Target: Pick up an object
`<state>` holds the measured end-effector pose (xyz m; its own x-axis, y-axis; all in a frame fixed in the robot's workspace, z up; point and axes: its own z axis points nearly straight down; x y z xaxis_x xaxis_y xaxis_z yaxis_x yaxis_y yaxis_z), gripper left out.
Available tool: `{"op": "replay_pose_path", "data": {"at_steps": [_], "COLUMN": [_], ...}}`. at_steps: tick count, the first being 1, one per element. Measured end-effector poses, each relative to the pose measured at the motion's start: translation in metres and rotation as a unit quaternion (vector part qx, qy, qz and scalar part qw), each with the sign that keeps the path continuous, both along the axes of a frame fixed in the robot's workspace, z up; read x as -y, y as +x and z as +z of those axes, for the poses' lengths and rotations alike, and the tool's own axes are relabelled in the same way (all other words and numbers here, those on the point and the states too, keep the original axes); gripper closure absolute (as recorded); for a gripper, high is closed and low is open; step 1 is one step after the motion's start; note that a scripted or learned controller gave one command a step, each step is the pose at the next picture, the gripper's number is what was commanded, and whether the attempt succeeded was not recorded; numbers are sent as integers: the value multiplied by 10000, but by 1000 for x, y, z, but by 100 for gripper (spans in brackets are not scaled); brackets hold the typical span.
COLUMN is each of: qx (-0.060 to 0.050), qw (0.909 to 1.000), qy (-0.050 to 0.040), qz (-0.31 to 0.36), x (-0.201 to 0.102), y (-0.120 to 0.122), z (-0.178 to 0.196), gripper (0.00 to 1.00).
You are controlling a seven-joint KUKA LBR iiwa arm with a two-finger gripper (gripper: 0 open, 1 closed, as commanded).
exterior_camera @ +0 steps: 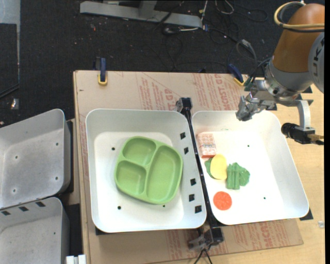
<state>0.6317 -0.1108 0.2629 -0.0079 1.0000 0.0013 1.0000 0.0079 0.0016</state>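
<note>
Arm [296,46] bent down, tool [246,112] above right bin [289,154]

A green divided plate [149,169] lies in the left white bin [98,124] at frame centre, spare white bins [31,149] at far left, cables [227,15] along the top.

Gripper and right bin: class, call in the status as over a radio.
Gripper over right bin's far edge, nothing seen held. Pink packet, yellow piece, green toy, orange disc lying untouched. Path clear; green tray in left bin.
</note>
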Motion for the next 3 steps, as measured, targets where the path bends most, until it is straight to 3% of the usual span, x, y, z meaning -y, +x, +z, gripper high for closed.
{"op": "replay_pose_path", "data": {"at_steps": [3], "qx": [-17], "qw": [10000], "qy": [-2], "qz": [-3], "x": [-159], "y": [3], "z": [-31], "gripper": [100]}}
